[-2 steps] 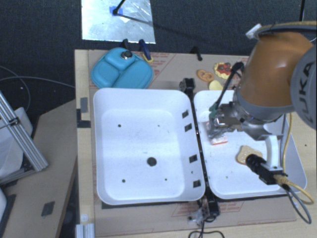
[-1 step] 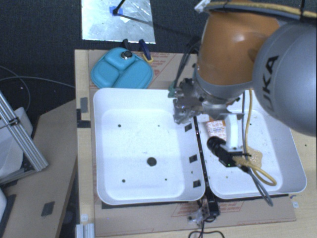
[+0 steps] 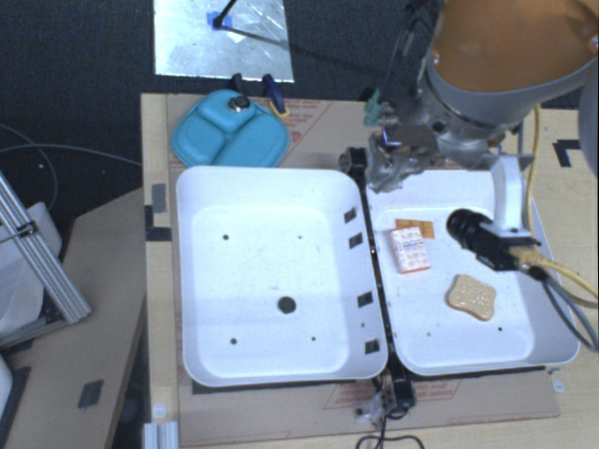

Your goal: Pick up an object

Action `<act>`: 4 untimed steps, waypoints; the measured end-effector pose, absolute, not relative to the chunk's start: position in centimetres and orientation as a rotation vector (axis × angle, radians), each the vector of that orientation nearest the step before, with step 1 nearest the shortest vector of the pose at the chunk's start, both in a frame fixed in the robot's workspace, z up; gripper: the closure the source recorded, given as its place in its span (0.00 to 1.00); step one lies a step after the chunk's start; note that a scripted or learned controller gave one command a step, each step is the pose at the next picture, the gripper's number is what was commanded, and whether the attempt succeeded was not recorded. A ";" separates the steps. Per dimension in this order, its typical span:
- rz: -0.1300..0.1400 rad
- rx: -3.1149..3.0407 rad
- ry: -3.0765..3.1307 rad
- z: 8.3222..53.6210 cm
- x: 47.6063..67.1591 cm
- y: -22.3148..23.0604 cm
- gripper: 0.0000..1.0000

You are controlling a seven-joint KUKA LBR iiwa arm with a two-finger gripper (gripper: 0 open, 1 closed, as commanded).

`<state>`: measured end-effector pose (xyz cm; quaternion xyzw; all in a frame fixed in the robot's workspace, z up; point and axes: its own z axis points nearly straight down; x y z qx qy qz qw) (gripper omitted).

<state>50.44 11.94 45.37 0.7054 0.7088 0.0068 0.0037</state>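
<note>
White plastic forms the right bin (image 3: 524, 344), the landmark here. Inside it lie a small printed packet (image 3: 410, 249) and, nearer its front, a tan cracker-like piece (image 3: 470, 296). The hand (image 3: 393, 168) hangs over its back left corner. A blue tray (image 3: 230, 131) rests on the desk (image 3: 309, 115) behind the left bin (image 3: 271, 269); dark carpet surrounds.

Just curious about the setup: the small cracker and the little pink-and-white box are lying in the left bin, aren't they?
Not quite. The camera view shows the cracker and the pink-and-white box lying in the right bin, not the left one.
</note>
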 end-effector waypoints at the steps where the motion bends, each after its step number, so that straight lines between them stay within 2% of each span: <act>1: -0.010 2.225 2.223 35.8 48.5 10.3 1.00; 2: 0.018 2.219 2.210 46.4 48.7 4.7 1.00; 3: 0.000 2.223 2.219 41.6 49.8 1.8 1.00; 4: 0.000 2.213 2.232 37.4 48.6 7.7 1.00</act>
